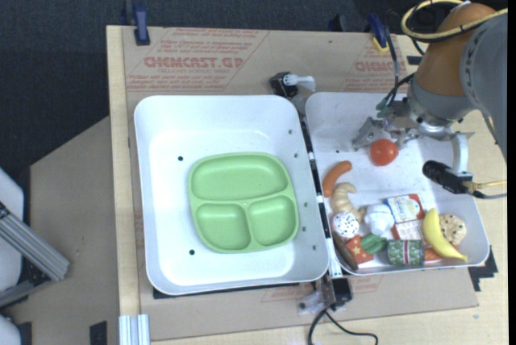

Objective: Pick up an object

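Just above tomato, gripper — spread

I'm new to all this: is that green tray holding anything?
Empty. The green tray lies in the left bin, all three compartments bare; the toys are heaped in the right bin.

You have two white bins on the bench, one green tray, one tomato, one banana, one cookie and one die. The cluttered pile at five o'clock resists exact counting.
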Action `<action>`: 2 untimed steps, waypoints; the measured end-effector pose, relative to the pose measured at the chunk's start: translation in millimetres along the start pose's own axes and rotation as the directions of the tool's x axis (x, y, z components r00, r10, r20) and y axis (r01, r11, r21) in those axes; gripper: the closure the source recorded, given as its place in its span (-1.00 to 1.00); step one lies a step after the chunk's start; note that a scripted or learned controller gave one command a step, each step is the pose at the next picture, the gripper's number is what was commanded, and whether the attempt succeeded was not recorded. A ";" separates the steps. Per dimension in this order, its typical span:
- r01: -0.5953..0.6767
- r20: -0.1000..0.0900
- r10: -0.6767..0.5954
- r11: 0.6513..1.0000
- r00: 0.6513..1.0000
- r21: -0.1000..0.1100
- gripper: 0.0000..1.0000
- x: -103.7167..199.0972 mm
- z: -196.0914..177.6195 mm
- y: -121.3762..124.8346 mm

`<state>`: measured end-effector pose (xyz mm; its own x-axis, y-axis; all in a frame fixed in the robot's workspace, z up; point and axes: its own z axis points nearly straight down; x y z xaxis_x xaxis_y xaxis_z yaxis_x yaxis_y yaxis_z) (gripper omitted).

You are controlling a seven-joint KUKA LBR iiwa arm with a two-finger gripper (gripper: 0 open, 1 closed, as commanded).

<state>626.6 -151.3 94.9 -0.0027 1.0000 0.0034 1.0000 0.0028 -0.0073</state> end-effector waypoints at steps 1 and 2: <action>-0.003 0.003 0.003 1.000 1.000 -0.004 -1.00 -5.8 10.9 -6.7; -0.002 0.004 0.002 1.000 1.000 -0.007 1.00 -5.6 -0.4 -5.9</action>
<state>620.7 -156.9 95.3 -0.0008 1.0000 -0.0003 1.0000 0.0008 0.0000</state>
